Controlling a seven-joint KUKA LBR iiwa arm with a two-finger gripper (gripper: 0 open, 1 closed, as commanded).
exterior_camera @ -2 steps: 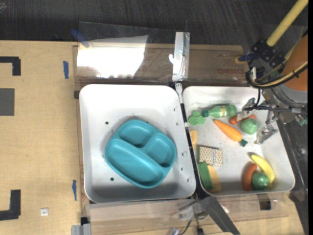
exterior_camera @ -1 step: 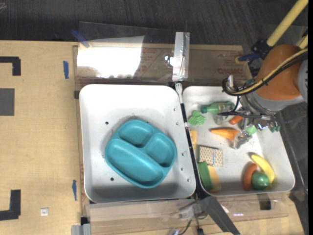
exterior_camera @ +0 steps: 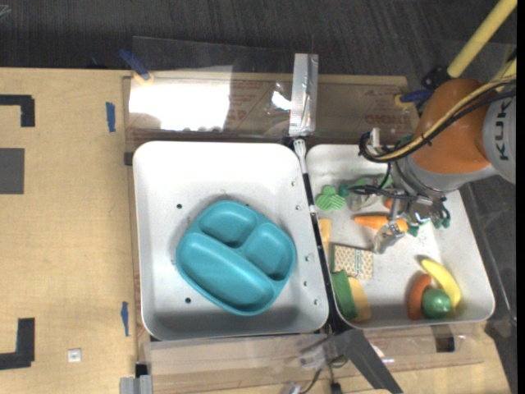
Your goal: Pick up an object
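We see the light wooden bench (exterior_camera: 57,220) bearing two shallow white plastic bins side by side. The left bin (exterior_camera: 164,179) holds a teal three-compartment plastic plate (exterior_camera: 236,255), lying near its middle. The right bin (exterior_camera: 476,294) holds the small toys. The grey arm with its orange band (exterior_camera: 451,134) reaches in over that bin's far right part. Its metal gripper (exterior_camera: 392,232) hangs low above the bin floor, just beside an orange carrot-shaped toy (exterior_camera: 369,219); we cannot tell how it is set. A patterned beige square card (exterior_camera: 353,262) lies just below. A yellow banana (exterior_camera: 440,277) rests near the right corner, touching a small green ball (exterior_camera: 436,304).
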